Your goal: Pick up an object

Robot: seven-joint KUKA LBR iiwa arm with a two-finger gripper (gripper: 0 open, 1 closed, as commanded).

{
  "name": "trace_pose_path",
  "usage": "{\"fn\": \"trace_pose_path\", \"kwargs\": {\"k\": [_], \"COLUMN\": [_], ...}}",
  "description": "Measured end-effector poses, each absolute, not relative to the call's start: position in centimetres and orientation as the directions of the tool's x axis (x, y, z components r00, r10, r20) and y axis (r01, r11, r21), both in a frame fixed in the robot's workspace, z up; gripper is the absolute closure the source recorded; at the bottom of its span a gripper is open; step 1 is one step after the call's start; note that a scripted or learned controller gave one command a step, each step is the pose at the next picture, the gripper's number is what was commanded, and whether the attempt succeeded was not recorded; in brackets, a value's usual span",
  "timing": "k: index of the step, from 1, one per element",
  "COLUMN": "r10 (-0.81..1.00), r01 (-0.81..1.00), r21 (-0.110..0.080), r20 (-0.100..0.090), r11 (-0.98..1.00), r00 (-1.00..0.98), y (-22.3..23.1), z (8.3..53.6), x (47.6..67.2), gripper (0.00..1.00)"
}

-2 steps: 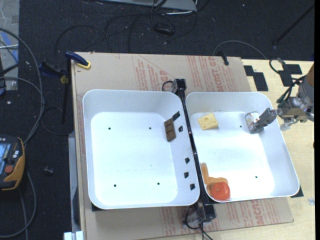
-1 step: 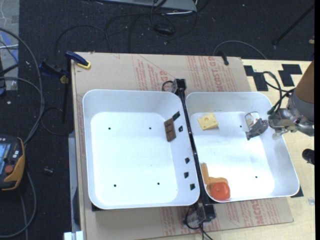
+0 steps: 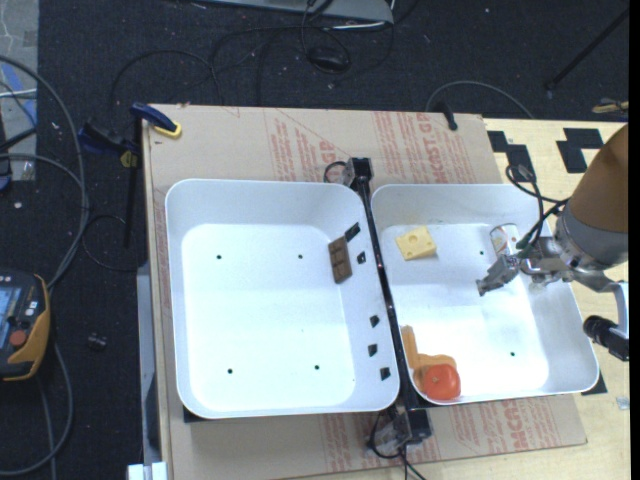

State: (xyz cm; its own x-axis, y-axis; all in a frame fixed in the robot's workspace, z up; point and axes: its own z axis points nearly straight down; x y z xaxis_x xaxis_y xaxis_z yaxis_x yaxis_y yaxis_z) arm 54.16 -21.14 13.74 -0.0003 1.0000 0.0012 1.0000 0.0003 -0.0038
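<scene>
Cardboard sheet [image 3: 300, 438] under both bins is nearest to us, flat, no issue there. Left bin [image 3: 200, 208] has just one thing: brown bar [image 3: 341, 260], lying against the wall next to the divider. Right bin [image 3: 560, 368] has the rest.

Arm [image 3: 600, 203] comes in over the right bin's far-right side. Gripper [image 3: 497, 278] sits low over bare bin floor, mid-right of that bin. We can't tell from this angle if it's spread or pressed together, and we see nothing pinched in it.

Pick candidates, biggest first:
- tomato [image 3: 439, 379], near-left corner of right bin, touching an orange piece [image 3: 410, 346]
- cheese wedge [image 3: 416, 243], far-left of right bin, out in the open
- small white-red item [image 3: 503, 238], just beside the gripper on its far side

Risks as we see them:
- gripper is over empty floor, so closing here prob. grabs nothing
- white-red item is so close that a descent could clip it & knock it toward the wall
- tomato is round and jammed in a corner, so likely to roll or squirt out; wall also blocks approach
- brown bar is flat and hard against the wall, poor purchase
- cheese looks like the safest target imo, but needs a move across the bin first
</scene>
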Motion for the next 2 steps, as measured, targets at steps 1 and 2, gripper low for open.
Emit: {"fn": "trace_pose_path", "kwargs": {"k": [1,2], "r10": [1.000,1.000], "r01": [1.000,1.000], "r21": [-0.003,0.001], "r20": [0.001,0.000], "r11": [0.000,0.000], "r00": [0.000,0.000], "y": [-21.1,-21.1], "z": [9.0,10.3], "x": [54.1,54.2], "gripper": [0.00,1.00]}}
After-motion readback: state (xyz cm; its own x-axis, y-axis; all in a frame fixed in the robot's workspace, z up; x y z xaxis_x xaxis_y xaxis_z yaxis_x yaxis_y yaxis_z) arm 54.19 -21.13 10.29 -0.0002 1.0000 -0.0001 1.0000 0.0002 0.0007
